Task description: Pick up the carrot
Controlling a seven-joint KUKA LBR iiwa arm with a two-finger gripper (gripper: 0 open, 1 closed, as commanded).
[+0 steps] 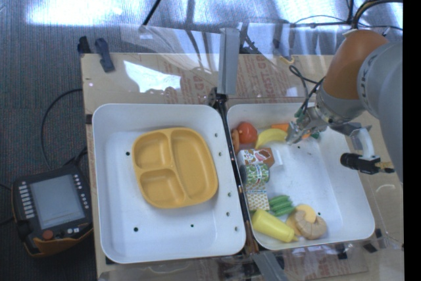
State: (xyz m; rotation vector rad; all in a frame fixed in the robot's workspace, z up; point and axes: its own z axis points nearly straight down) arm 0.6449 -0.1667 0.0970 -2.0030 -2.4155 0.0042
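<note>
A small orange piece that looks like the carrot (281, 127) lies at the back of the right bin (342, 197), partly tucked behind a yellow banana-like piece (270, 137). My gripper (298, 133) is low in that bin, just to the right of the orange piece and very close to it. Whether it touches the piece is hidden by the wrist. The grey arm with its orange band (352, 66) comes in from the upper right.
The right bin also holds a red tomato (247, 133), a labelled can (255, 165), a waffle piece (257, 199), green beans (281, 205), a yellow bottle shape (273, 226) and a bread roll (309, 223). The left bin (112, 207) carries a yellow divided plate (174, 166).
</note>
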